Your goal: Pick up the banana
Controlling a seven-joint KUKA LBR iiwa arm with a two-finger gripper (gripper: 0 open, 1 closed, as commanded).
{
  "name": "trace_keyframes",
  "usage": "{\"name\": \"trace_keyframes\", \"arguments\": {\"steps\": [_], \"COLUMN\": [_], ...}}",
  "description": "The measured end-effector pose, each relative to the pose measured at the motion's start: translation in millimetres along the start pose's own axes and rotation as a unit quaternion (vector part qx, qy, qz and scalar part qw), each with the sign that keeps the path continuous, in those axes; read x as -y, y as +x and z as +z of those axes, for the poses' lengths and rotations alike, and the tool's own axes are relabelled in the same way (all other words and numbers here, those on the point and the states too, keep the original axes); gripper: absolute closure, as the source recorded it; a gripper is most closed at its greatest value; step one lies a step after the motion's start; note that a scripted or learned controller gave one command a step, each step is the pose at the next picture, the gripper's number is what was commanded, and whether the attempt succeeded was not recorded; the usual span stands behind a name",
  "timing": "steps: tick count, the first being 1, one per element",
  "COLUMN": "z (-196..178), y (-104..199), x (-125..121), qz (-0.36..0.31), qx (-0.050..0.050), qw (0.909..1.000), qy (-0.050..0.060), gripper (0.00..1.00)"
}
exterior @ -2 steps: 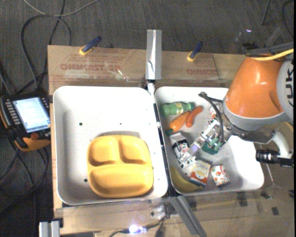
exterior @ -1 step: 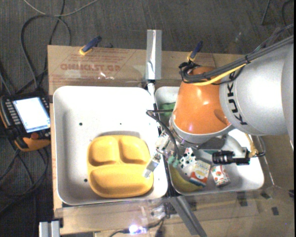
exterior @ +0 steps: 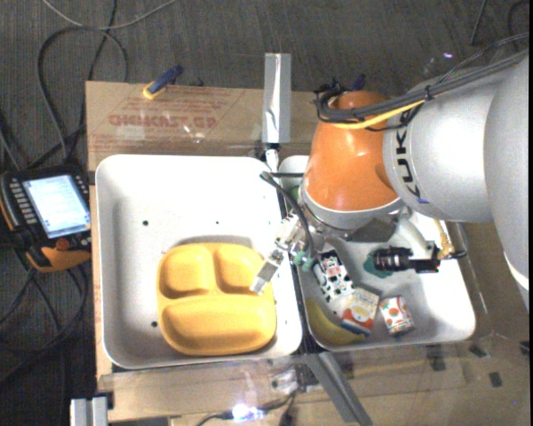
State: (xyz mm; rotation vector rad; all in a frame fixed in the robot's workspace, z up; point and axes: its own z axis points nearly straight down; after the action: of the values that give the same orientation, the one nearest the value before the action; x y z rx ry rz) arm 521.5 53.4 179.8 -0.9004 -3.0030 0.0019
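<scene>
banana [exterior: 324, 324] lay at 6 o'clock in right bin [exterior: 462, 313] | cartons [exterior: 360, 307] crowded it, risking a wrong grasp | tool [exterior: 313, 248] state: cannot tell

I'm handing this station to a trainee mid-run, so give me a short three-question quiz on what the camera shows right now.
1. True or false: the yellow divided tray lies in the left bin.
2. Which bin holds the banana? A) the left bin B) the right bin C) neither, it lies on the cardboard
3. Fill in: the arm's orange band hangs over the ____ between the two bins.

Key
1. True. The tray sits toward that bin's near side.
2. B. The banana lies at the right bin's near left corner, partly covered by small cartons.
3. Divide (the shared edge), leaning more over the right bin.
</scene>
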Motion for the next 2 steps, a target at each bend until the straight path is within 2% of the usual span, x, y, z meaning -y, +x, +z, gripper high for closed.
{"name": "trace_keyframes", "arguments": {"steps": [1, 2], "z": [66, 9], "y": [68, 61], "x": [-74, -72], "qz": [0.006, 0.003], "qx": [0.001, 0.001], "qw": [1.0000, 1.0000], "qy": [0.002, 0.001], "gripper": [0.00, 0.00]}}
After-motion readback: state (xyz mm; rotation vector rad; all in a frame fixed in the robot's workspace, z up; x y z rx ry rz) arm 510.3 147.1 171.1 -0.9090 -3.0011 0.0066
